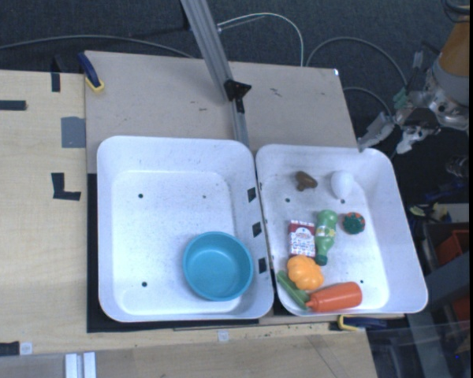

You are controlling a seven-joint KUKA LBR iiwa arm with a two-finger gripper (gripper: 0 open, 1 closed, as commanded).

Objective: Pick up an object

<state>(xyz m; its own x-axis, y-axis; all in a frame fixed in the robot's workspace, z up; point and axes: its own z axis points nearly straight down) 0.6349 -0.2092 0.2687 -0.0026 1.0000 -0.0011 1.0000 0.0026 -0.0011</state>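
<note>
1. Nothing is picked up yet; every object lies in a bin.
2. The gripper hangs off the right bin's far right corner, outside its rim, grasping nothing. I can't tell whether it's spread or closed.
3. In that bin: brown lump and white egg at the far end; green bottle, red carton, green ball mid-bin; orange pepper and carrot nearest me.
4. Left of that bin, a blue bowl.
5. Left to do: choose, descend, grip, lift.
</note>
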